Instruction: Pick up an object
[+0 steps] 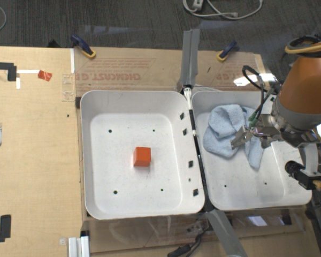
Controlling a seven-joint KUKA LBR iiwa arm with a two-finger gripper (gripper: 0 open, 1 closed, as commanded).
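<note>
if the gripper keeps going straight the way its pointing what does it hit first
Most likely the light blue cloth in the right bin: the gripper sits right at its edge, pointing down and toward it, though depth is unclear from above.

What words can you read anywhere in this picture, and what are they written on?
"CHEMCAST GP", as best it reads: red print, upside down, on the brown board behind the left bin. More red print shows further right on the board, too faint to read.
Orange block, blue cloth and right bin: no writing shows.
</note>
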